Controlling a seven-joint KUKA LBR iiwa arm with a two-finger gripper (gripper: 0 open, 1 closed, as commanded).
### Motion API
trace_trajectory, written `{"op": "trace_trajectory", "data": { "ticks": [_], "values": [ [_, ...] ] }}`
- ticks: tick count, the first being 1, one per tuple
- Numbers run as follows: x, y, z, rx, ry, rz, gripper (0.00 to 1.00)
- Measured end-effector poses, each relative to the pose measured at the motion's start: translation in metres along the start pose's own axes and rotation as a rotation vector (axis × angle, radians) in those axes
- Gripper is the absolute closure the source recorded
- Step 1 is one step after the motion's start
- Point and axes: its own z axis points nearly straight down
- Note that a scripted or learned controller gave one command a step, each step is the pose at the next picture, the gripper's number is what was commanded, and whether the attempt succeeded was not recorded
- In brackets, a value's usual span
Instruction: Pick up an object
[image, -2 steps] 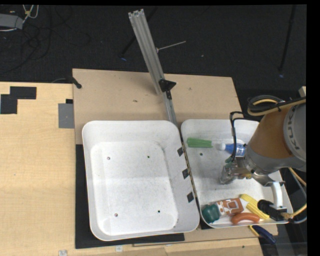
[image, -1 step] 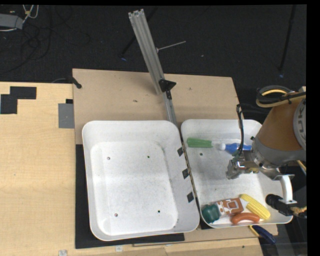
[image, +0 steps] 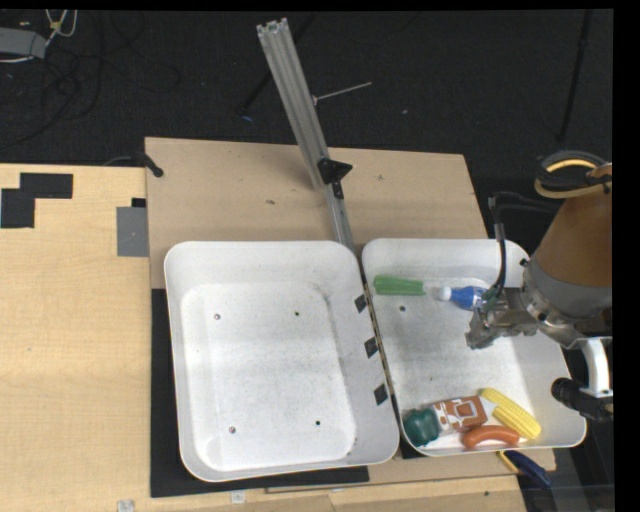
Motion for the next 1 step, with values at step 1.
{"op": "trace_trajectory", "data": {
  "ticks": [1],
  "values": [
    [-0.0009, 0.0010, -0.0466, -0.001, 0.000, -0.001, 1.00]
  ]
}}
